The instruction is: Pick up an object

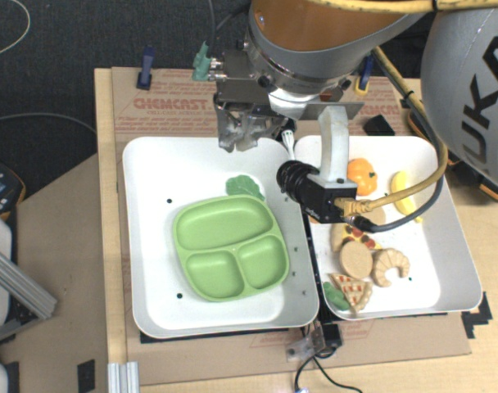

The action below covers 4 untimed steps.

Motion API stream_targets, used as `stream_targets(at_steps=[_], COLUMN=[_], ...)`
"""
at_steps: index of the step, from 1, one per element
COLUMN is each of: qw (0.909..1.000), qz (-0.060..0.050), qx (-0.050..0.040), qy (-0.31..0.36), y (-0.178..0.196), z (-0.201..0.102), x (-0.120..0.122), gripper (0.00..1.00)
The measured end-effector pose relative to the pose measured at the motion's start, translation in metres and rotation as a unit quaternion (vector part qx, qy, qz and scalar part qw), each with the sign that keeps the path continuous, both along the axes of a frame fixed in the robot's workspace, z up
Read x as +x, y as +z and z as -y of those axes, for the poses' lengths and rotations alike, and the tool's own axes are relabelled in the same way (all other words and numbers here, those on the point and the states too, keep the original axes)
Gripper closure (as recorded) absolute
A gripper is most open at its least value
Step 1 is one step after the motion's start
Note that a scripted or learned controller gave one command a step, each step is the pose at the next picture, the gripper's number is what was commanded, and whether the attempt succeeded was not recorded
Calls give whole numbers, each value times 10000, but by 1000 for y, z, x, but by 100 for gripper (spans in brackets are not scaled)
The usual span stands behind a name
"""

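Toy food pile in right bin (445, 244): croissant (391, 266), orange (360, 173), pizza slice (350, 290), banana (403, 188). All likely light, rigid, slippery plastic; croissant's narrow middle looks best to pinch. Green tray (230, 246) lies flat in left bin (142, 219). Tool (242, 131) hangs over left bin's far edge; can't tell its state.

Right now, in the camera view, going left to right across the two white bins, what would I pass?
Green divided tray → pizza slice → croissant → banana.
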State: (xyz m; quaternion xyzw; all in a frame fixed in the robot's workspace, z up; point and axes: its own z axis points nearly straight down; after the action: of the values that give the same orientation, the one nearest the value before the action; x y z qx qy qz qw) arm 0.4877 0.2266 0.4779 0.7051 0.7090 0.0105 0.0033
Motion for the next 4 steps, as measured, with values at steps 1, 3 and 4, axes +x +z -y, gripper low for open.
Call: stream_targets(at_steps=[1,3,4], qw=[9999,9999,9999], qz=[-131,-135,-156], qx=[-63,-65,-67], qy=[-27,-51,-32], y=[-48,-88,-327], z=[2,39,17], x=[-9,-9,-11], gripper=[100,100,100])
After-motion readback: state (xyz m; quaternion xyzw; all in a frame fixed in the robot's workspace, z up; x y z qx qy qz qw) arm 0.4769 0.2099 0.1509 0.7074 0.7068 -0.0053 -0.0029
